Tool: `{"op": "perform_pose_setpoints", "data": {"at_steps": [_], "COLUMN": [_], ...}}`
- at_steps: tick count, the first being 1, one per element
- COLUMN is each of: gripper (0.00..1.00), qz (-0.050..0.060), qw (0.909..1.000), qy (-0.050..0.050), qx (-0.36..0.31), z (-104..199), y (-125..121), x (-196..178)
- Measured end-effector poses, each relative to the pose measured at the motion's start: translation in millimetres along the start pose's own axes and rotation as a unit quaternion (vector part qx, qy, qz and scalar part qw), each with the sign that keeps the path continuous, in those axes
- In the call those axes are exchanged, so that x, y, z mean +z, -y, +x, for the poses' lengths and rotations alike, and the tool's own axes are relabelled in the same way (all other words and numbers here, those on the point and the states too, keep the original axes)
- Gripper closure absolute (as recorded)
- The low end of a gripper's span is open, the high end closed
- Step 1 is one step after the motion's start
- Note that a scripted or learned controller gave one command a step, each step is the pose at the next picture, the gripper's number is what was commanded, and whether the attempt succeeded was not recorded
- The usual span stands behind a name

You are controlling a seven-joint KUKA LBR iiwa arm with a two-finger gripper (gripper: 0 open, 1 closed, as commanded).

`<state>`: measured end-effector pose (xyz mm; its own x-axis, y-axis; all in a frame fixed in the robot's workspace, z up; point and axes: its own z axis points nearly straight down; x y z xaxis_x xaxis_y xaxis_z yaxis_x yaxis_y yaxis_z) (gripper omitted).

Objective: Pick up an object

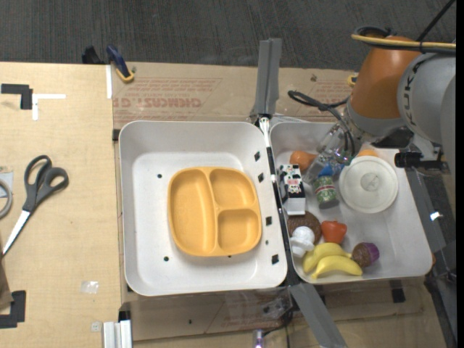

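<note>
Pale wood-look desk (58, 252), matt and smooth. Brown cardboard sheet (181, 96) under two glossy white plastic bins (134, 216), smooth all over. Yellow divided plate (214, 211) in the left one, plastic with a soft satin sheen. Shiny plastic-looking banana (332, 261) near right. Scissors (32, 194) far left: black plastic handles, metal blades. Arm (391, 85) shell glossy orange and grey.

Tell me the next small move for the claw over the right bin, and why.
Probably ease straight down a little, then close. The claw hangs at the far side of the right bin, just above a small bottle lying beside the white round lid. Nothing visibly sits between its fingers, though clutter blurs them, so a short descent seems needed first.
</note>
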<state>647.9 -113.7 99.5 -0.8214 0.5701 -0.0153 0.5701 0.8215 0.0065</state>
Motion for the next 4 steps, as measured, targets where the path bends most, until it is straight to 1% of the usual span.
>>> {"op": "perform_pose_setpoints", "data": {"at_steps": [1, 2, 3, 4], "gripper": [0.00, 0.00, 0.00, 0.00], "qz": [0.005, 0.004, 0.003, 0.003], "qw": [0.9969, 0.9939, 0.9887, 0.9830], "qy": [0.001, -0.002, -0.005, -0.005], "qx": [0.078, 0.110, 0.150, 0.183], "z": [25, 58, 83, 116], "y": [2, 29, 55, 79], "x": [2, 3, 4, 4]}}
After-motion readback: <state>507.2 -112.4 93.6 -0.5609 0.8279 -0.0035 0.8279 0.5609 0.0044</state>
